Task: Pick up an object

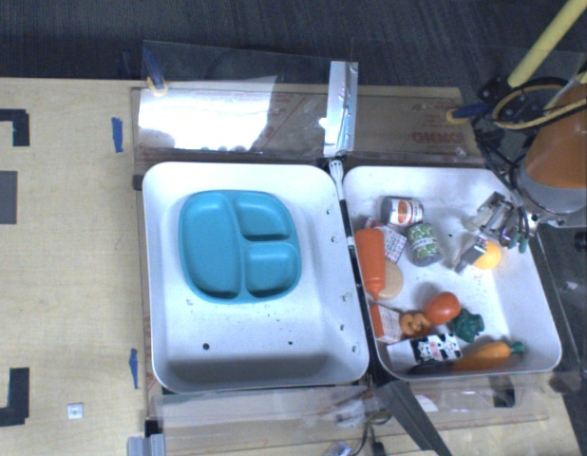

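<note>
My hand [485,237] sits low in the right bin [545,302], near its right wall, with the orange band of the arm [559,155] just above it at the frame's right side. Its metal fingers [493,218] point down and left, and a small yellow object [487,255] lies right at their tips; I cannot tell whether the fingers are spread or pressed together, nor whether the yellow piece is actually between them or only touching.

Just left of the hand I see a small green-patterned jar [424,242], and above-left of that a can with a red label [401,211] lying on its side. Along the bin's left wall lies a long orange carrot-shaped piece [371,259], with a pale round item [392,279] beside it. Lower down there is a red tomato-like ball [444,306], a dark green piece [467,326], a black and white toy [437,349], and another orange carrot [485,354] along the bottom edge.

The left bin [170,331] holds a blue divided tray [239,245], lying flat in its upper half. Both bins rest side by side on the pale wooden desk [61,255].
</note>
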You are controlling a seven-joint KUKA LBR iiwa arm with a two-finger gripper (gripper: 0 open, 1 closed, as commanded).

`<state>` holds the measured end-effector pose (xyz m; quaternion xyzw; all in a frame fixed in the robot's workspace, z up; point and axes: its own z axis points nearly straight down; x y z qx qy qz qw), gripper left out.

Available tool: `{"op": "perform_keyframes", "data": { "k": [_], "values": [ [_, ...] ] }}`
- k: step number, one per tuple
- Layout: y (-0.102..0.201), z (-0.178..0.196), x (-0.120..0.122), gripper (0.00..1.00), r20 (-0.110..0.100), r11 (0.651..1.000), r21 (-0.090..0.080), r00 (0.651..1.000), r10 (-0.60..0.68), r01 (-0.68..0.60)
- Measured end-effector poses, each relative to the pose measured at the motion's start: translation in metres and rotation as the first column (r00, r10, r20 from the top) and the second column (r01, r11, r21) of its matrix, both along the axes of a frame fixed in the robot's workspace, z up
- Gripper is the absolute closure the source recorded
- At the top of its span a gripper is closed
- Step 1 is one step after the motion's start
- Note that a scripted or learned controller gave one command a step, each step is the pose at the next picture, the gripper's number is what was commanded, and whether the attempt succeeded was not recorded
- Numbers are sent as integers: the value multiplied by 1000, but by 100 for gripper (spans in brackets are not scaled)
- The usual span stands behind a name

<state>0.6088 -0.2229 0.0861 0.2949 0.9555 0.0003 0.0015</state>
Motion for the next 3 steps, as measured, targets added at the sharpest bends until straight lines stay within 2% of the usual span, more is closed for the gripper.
{"op": "perform_keyframes", "data": {
  "k": [1,2,3],
  "values": [
    [3,49,14,0,10,1000,-3,1000,8,-8],
    [0,1,6,0,1,983,-1,983,184,-184],
    [9,1,44,0,-17,884,8,883,-468,468]
  ]
}}
